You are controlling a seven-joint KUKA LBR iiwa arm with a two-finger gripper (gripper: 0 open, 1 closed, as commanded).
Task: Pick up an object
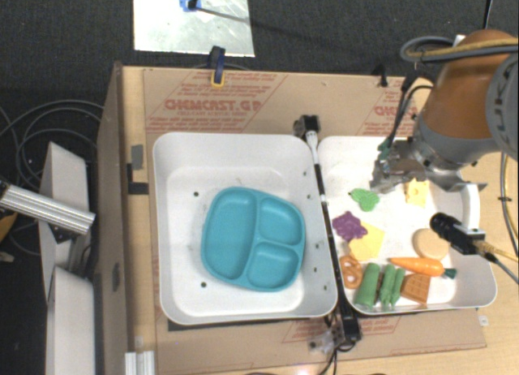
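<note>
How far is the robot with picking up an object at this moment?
Nothing looks lifted yet: the carrot, purple grapes and the other play foods lie in the right bin. In hand: the gripper is low over that bin, near the small green piece. Grasping and lifting remain.

A brown board-topped bench [243, 97] is occupying the centre of the frame, its printed red lettering showing along the upper part. Two shallow white bins are lying directly on it, side by side and touching along a dark central divider: the left bin [182, 162] is sitting at centre frame, the right bin [478, 284] toward the right edge. A small yellow-and-blue clamp [217, 65] is gripping the bench's upper edge.
</note>
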